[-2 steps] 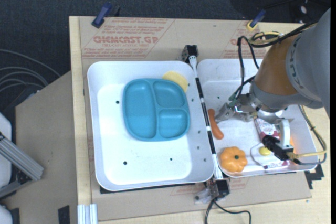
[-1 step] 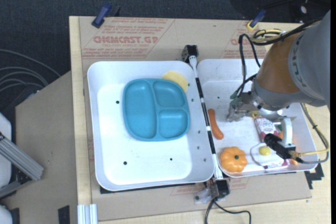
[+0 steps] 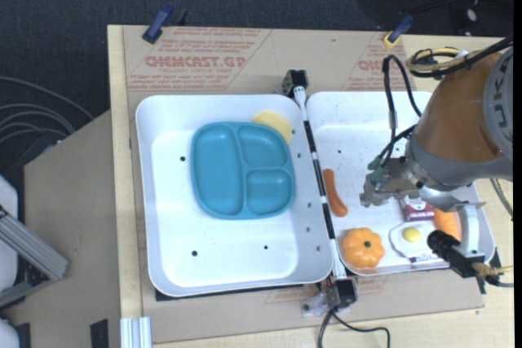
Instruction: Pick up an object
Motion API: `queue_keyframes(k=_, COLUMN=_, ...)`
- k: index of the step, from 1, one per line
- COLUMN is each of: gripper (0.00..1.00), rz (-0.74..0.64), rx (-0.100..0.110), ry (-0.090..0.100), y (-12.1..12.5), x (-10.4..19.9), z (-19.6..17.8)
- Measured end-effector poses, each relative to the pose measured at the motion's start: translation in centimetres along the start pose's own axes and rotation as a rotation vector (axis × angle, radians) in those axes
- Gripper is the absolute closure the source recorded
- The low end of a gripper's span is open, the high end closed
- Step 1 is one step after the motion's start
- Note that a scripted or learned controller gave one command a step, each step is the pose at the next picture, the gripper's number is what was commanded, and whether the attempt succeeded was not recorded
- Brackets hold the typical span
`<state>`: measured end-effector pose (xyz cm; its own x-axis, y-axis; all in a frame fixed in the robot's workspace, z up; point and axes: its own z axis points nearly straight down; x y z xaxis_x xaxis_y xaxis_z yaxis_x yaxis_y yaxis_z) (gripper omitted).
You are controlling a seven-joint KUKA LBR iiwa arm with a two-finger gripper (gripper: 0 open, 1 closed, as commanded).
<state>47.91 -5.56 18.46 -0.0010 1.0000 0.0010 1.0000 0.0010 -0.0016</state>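
End effector (image 3: 382, 190) sits low in the right bin (image 3: 351, 114), above its floor; can't tell its state. Hot dog (image 3: 332, 191) lies just left of it by the bin's left wall, long axis running far-to-near with the near end angled slightly right. Pumpkin (image 3: 362, 248) and fried egg (image 3: 409, 237) near the front edge. Blue divided tray (image 3: 241, 169) in the left bin (image 3: 163, 200).

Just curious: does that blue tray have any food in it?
Empty. All three compartments of the blue tray show bare; the yellow item sits behind its far edge, outside it.
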Motion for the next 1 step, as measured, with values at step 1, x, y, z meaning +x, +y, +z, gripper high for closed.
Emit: queue_keyframes(k=1, gripper=1.00, rz=0.001, rx=-0.002, ry=-0.002, y=0.00, x=-4.67, z=-2.07)
